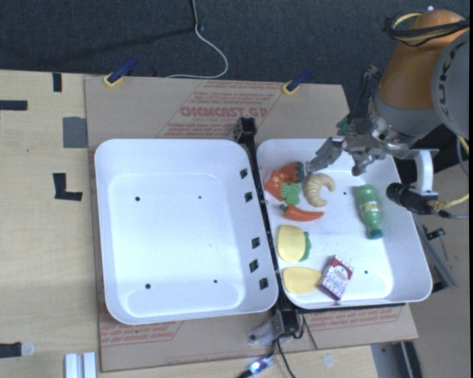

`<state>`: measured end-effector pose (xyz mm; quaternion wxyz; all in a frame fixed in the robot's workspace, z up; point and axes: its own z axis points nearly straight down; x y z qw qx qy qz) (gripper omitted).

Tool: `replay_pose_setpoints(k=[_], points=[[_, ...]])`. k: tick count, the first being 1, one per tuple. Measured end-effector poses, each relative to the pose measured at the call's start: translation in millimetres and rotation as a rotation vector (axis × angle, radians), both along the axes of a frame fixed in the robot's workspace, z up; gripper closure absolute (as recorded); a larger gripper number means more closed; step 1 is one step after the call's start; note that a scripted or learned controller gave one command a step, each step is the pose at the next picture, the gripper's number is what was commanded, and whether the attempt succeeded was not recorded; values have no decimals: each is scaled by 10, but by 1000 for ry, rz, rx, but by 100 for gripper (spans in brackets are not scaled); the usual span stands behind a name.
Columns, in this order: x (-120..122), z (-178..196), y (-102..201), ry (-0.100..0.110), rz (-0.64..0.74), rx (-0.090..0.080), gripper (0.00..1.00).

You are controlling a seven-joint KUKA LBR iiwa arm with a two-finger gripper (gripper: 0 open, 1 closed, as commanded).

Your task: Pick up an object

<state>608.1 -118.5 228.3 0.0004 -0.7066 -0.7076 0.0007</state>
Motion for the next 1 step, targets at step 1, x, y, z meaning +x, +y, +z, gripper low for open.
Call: replay_pose_setpoints(k=[1], points=[[333, -476, 884, 2, 8, 3, 0]])
